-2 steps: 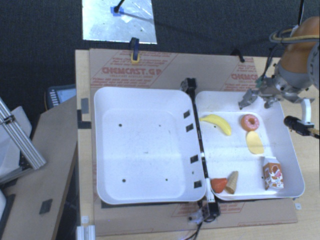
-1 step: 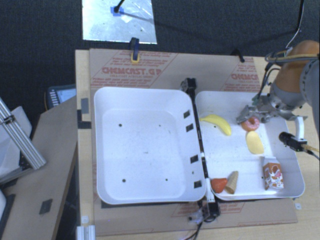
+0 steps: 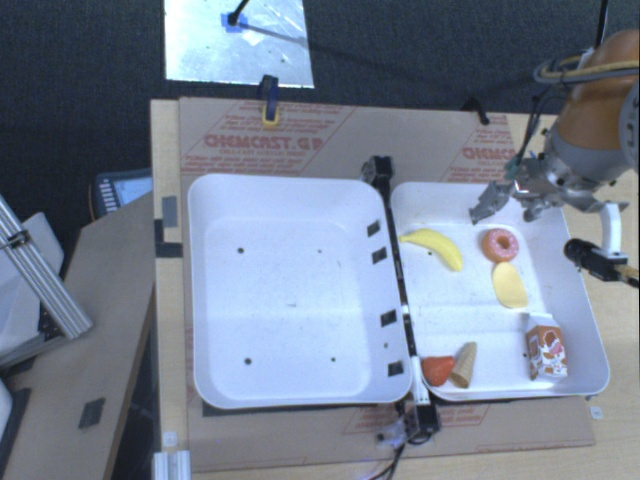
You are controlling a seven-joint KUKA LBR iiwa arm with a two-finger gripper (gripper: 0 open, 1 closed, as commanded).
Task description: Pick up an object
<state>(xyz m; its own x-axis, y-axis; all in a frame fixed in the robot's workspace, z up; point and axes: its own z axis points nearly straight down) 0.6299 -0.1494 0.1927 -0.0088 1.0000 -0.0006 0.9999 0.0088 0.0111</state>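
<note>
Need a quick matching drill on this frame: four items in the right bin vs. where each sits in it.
Items:
1. banana
2. donut
3. ice cream cone
4. juice carton

Places in the right bin:
A. near edge, close to the divider between the bins
B. near right corner
C. far half, left of the pink ring-shaped item
D. far half, just below the gripper

Pairs: 1-C, 2-D, 3-A, 4-B

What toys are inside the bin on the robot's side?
The right bin holds a banana, a pink donut, a yellow chip-shaped piece, a small carton, an ice cream cone and a red piece. The gripper hangs over its far edge, hiding some rim.
</note>
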